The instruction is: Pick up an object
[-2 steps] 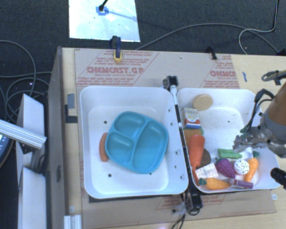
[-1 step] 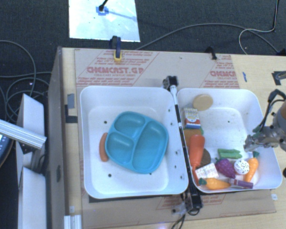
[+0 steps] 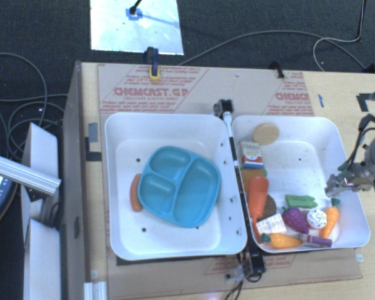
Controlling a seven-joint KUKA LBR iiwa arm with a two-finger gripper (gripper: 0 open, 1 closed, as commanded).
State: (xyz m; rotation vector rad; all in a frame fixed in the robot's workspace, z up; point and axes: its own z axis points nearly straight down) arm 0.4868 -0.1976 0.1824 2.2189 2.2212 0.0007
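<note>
On my feed, the left bin (image 3: 112, 167) holds a blue divided plate (image 3: 178, 185) with a hot dog (image 3: 135, 192) beside it, the right bin (image 3: 300, 133) holds a carrot (image 3: 257, 195), grapes (image 3: 294, 218) and other toy food, and the tool (image 3: 339, 186) hovers at its right rim, grip unreadable.

Looking down on two white bins. Lying in the left bin (image 3: 122, 136): a blue divided plate (image 3: 178, 185) with an orange sausage (image 3: 135, 192) just beside its left edge. Crowding the right bin (image 3: 337, 136): a tan disc (image 3: 265, 134), a carton (image 3: 251, 155), a carrot (image 3: 257, 194), a green piece (image 3: 300, 200), purple grapes (image 3: 295, 219). Hovering over that bin's right rim: the gripper (image 3: 337, 185).
</note>
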